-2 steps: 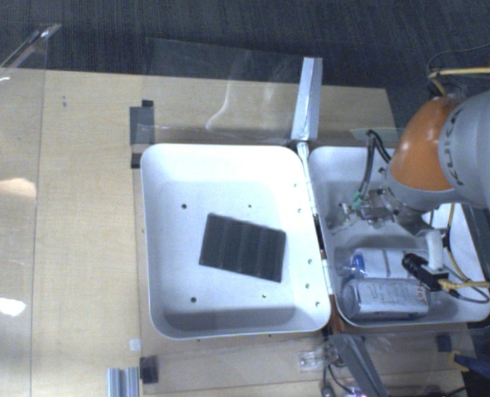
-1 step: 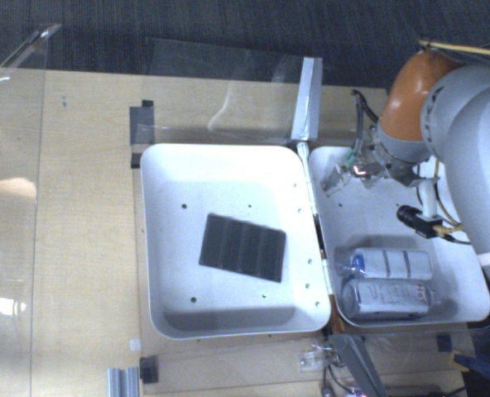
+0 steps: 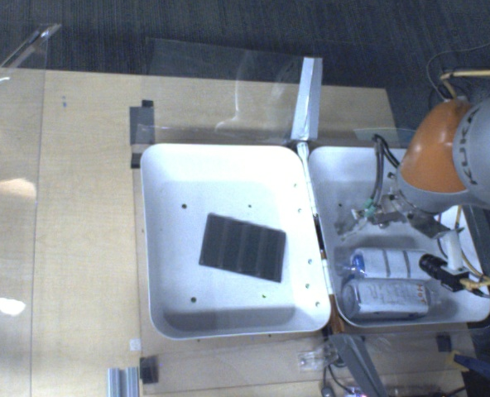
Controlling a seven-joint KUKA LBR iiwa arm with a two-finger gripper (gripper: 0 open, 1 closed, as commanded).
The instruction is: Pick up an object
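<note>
Gripper (image 3: 376, 215) low in the right white bin (image 3: 332, 180), above a silvery packet (image 3: 390, 298). Its grip: can't tell. A dark ribbed rectangular pad (image 3: 242, 247) lies in the left white bin (image 3: 170, 172).

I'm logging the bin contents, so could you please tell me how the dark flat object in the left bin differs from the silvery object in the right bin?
The dark ribbed pad is flat and near black; the silvery packet is bulky, pale and shiny. The pad lies alone mid-bin, tilted; the packet lies against the right bin's near wall, beside a white object. Both are roughly rectangular.
</note>
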